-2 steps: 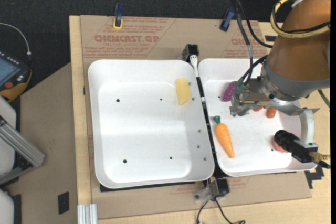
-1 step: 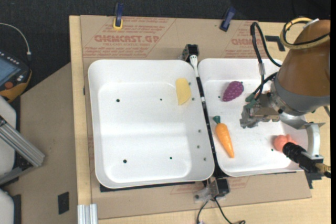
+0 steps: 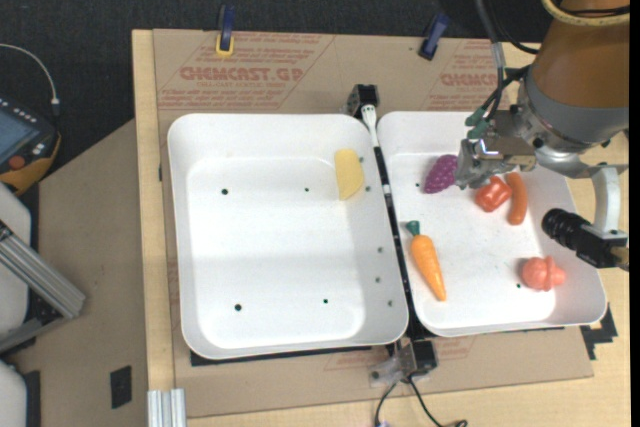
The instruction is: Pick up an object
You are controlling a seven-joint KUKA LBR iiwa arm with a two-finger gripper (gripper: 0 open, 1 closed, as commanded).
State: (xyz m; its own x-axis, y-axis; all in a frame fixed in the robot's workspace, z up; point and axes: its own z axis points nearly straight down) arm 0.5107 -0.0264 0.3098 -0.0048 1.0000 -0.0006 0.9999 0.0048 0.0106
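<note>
You have five candidates: a pale yellow wedge [image 3: 348,174] lying centre frame, a purple cluster [image 3: 439,174] right of centre, a red piece [image 3: 491,196] touching an orange stick [image 3: 517,198] further right. Lower down, a carrot [image 3: 428,262] lies slanted, green top up-left, and a pink lump [image 3: 539,273] sits at lower right.

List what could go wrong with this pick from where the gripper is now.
1. The gripper sits amid the purple piece, the red piece and the orange stick; closing here may nudge a neighbour or catch two at once.
2. The arm covers part of the red piece, so a grip on it would be hard to confirm.
</note>
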